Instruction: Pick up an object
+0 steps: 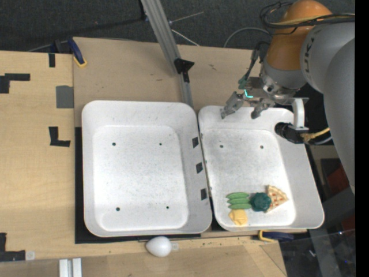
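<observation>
Two white bins sit side by side on the bench. The left bin point(138, 163) has nothing to grab in it. The right bin point(253, 166) has a small pile of toys in its near corner: a green pea pod point(237, 198), a dark green round toy point(260, 202), a yellow toy point(238, 216) and a pizza slice point(277, 196). They all sit tight together, touching or almost touching. A white egg point(159, 246) lies on the bench outside the bins, near the front.

The gripper point(244, 107) hangs over the far edge of the right bin, well apart from the toys. Its fingers look spread wide, and nothing is between them.

I think the grab has not started yet. The arm needs to cross the whole bin to reach the pile. Things could go wrong there. The toys are packed close, so a finger may land on top of one and just push it. Two toys may get pinched at once and slip out. The pile is also near the bin wall, so a finger could bump the rim.
</observation>
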